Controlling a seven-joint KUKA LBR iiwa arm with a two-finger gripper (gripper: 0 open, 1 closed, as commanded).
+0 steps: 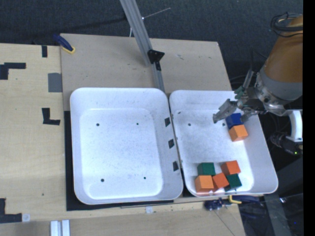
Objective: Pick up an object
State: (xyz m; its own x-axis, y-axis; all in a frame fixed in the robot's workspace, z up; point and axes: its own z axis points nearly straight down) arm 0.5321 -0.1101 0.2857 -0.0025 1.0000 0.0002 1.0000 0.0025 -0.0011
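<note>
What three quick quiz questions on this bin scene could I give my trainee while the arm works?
1. True or false: the gripper is over the right bin.
2. Which blocks lie nearest the gripper? A) a blue block and an orange block B) two green blocks C) one yellow block
3. Where in the right bin is the cluster of orange and green blocks?

Key
1. True.
2. A; the blue block touches the orange one, just below the gripper in the view.
3. At the near end, by the bottom rim.
</note>
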